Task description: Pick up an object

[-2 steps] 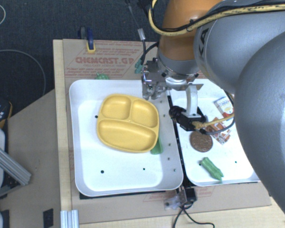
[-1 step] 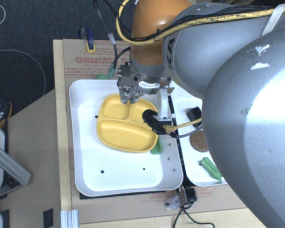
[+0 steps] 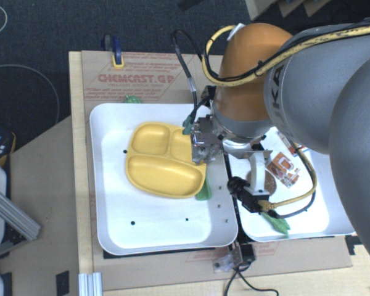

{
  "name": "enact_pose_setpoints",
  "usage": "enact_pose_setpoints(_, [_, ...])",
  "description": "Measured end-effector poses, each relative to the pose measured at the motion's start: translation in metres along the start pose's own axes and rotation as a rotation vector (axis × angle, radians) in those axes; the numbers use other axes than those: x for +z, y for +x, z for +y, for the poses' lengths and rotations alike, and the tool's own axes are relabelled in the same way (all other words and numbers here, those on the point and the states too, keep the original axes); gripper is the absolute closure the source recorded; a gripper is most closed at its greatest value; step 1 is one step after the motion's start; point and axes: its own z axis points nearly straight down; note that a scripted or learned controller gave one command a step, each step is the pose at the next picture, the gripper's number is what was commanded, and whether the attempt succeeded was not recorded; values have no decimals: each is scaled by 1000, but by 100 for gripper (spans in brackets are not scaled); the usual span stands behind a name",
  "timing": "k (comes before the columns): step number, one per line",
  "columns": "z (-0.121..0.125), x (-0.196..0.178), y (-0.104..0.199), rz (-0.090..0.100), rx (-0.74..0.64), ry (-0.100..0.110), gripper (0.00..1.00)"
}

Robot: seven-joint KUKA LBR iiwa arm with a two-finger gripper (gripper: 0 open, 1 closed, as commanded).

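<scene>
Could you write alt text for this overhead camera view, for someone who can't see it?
A grey and orange robot arm reaches over two white bins, its gripper at the right edge of a yellow divided plate in the left bin. The right bin holds small items.

You are looking at a robotics lab: a plywood-topped counter (image 3: 86, 165) stands on dark carpet (image 3: 61, 17), with loose cables (image 3: 24, 73) left of the counter and aluminium framing (image 3: 12, 217) beside its left edge.

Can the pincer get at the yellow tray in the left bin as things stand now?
Probably yes. The pincer is at the right edge of the yellow tray, and nothing lies on the tray. A green thing peeks from under its right corner.
</scene>
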Motion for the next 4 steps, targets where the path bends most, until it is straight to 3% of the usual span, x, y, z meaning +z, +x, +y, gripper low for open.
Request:
enact_pose_setpoints(1, [-42,-110,-14,5,-7,-18,100])
enact_pose_setpoints(2, [-42,-68,29,2,-10,-1,100])
enact_pose_setpoints(3, [-42,-13,-14,-1,0,1,100])
enact_pose_setpoints(4, [-24,4,-30,1,-3,-2,100])
